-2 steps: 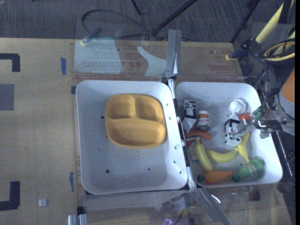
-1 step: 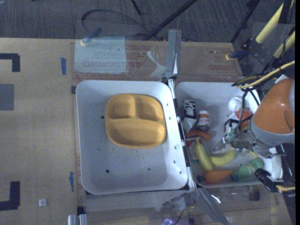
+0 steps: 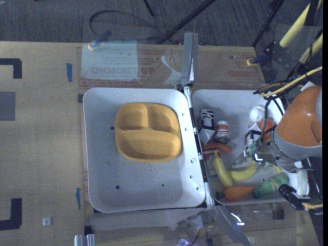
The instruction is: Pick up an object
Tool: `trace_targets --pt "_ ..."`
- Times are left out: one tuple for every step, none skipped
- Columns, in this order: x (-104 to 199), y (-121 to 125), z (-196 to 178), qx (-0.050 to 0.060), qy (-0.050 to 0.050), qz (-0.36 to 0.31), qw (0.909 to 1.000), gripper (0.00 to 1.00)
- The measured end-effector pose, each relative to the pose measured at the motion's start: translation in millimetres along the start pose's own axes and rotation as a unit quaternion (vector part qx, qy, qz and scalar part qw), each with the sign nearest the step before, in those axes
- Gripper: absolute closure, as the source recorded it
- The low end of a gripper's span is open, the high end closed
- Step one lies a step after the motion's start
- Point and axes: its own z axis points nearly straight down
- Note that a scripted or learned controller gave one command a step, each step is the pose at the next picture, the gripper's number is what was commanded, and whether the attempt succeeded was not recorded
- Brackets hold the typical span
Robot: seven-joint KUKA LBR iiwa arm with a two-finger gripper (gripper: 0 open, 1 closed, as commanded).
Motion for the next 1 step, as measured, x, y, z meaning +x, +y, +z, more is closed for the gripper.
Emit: trace_targets --pt "-0.9 1.4 -7.5 -0.001 -0.001 0.002 1.0 1.0"
